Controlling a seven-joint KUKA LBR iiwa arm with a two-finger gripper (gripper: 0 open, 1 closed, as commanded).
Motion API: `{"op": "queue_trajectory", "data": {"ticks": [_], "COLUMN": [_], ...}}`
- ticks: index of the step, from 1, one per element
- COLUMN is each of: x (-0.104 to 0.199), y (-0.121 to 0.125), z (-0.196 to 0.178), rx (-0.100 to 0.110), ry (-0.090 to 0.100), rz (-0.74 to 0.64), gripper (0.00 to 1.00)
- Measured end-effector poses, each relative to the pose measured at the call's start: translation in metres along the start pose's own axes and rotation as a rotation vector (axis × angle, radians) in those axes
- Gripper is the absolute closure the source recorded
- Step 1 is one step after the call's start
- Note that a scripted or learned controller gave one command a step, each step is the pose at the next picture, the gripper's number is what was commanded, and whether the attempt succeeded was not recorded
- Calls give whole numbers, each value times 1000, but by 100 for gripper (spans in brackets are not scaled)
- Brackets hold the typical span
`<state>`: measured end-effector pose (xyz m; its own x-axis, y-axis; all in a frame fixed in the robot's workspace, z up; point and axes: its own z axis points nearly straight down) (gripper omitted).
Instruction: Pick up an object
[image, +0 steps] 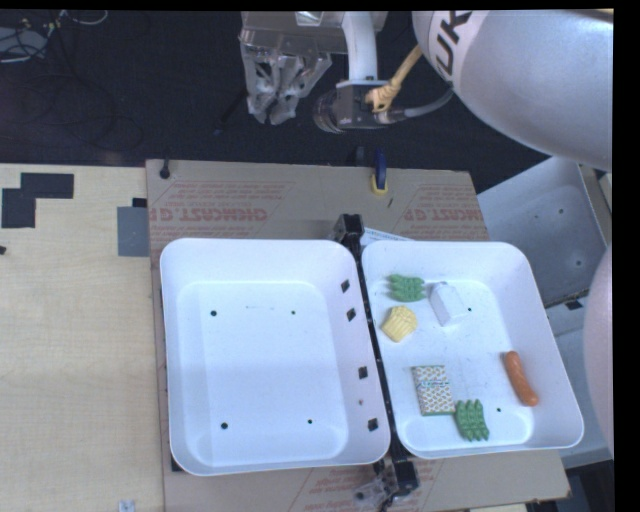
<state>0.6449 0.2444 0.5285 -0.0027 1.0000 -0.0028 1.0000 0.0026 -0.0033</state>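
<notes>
Seemingly nothing is picked yet: nearest the camera, well below and right of the gripper (284, 88), the green toy (471, 419), patterned block (432, 389) and orange sausage (520, 378) lie in the right bin (540, 300). Farther up lie yellow corn (399, 323) and a white block (446, 302); the gripper hangs beyond both bins, carrying nothing, though whether spread I cannot tell

Robotics lab, grey arm (520, 70) hung over a bench, two white bins (190, 300) sat clipped side by side on a printed cardboard sheet (260, 200), pale wood bench top (70, 350), loose cables (40, 40) lay on dark floor behind
</notes>
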Motion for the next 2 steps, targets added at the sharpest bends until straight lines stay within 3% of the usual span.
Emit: {"op": "queue_trajectory", "data": {"ticks": [1,2], "x": [-2,-2], "y": [-1,-1], "z": [114,185], "rx": [13,7], "ry": [-4,-2], "rz": [5,6], "gripper": [100,100]}}
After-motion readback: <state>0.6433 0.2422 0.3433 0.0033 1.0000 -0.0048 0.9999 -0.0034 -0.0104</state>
